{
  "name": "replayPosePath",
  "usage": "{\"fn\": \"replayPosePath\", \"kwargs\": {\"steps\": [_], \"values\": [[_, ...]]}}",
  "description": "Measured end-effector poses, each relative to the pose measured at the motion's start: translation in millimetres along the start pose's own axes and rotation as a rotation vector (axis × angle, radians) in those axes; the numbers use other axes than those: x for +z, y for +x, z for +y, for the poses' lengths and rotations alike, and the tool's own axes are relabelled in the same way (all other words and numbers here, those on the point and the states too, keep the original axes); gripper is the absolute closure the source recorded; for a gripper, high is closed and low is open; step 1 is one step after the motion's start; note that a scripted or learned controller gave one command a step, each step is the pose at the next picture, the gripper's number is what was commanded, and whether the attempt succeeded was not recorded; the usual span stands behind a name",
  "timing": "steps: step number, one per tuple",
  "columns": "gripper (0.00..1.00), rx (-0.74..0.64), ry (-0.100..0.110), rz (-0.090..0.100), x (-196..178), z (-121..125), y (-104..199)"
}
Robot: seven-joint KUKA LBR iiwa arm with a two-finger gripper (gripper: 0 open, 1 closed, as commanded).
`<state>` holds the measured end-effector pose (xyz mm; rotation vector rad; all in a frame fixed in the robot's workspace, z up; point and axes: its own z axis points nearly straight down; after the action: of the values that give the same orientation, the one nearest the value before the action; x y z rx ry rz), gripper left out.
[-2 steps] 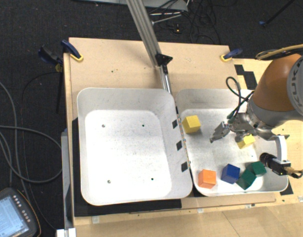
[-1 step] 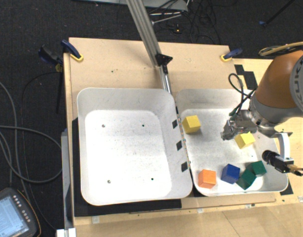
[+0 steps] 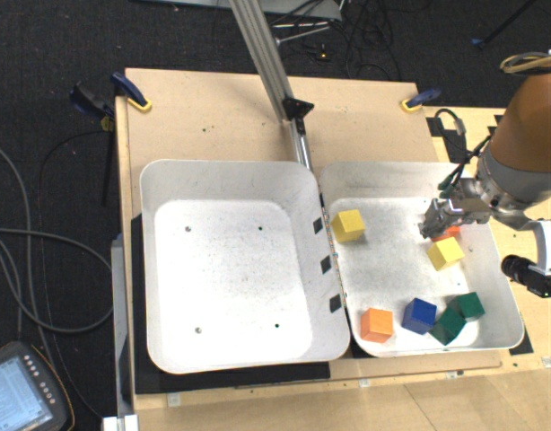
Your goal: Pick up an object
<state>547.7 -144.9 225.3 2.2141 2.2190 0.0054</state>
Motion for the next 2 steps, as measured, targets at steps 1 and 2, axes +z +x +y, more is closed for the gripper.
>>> {"fn": "replayPosePath", "kwargs": {"steps": [1, 2], "values": [[1.00, -0.001, 0.000, 0.000, -48, 2, 0], [1.00, -0.006, 0.005, 0.003, -45, 17, 55]]}}
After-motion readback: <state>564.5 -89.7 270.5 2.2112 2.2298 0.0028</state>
